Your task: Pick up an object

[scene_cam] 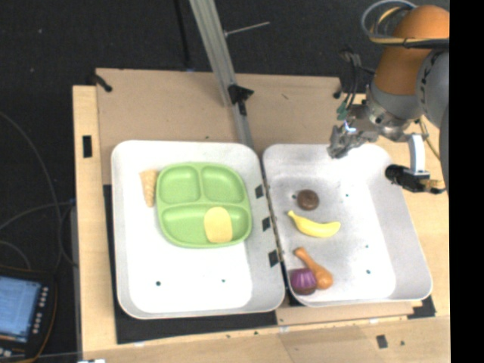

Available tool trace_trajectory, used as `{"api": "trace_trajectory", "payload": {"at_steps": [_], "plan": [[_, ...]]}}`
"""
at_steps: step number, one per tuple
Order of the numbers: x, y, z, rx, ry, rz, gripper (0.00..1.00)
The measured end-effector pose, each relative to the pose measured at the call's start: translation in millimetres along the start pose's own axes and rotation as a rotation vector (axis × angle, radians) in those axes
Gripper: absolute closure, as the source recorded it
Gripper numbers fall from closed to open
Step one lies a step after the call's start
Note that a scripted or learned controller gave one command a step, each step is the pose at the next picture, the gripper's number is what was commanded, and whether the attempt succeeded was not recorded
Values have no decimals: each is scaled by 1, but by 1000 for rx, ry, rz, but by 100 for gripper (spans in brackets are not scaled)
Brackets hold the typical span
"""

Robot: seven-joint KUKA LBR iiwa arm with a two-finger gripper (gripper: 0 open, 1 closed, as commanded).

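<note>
The right bin [378, 203] holds a brown round object [307, 200], a yellow banana [314, 227], an orange carrot [314, 268] and a purple object [302, 280] near its front left corner. My gripper [339, 147] hangs over the bin's far edge, above and to the right of the brown object, apart from all of them. Nothing shows between its fingers. In the left bin [136, 278] a green divided tray [203, 204] carries a yellow piece [218, 224], and a tan cone-like piece [148, 186] lies to its left.
A slanted metal pole [219, 59] rises behind the gap between the bins. The arm's grey body and orange band [408, 59] fill the upper right. A screen device [23, 308] sits at the lower left, off the bench.
</note>
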State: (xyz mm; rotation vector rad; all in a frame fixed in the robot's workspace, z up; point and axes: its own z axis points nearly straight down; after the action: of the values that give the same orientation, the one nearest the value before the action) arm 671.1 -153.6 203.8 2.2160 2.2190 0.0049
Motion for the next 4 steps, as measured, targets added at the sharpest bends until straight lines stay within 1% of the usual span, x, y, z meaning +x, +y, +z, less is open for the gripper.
{"api": "trace_trajectory", "payload": {"at_steps": [1,2,3,4], "plan": [[-2,1,-53,-1,0,-1,100],[43,-18,-62,4,2,-4,100],[78,-43,-62,7,2,-3,100],[117,-73,-53,7,2,-4,100]]}}
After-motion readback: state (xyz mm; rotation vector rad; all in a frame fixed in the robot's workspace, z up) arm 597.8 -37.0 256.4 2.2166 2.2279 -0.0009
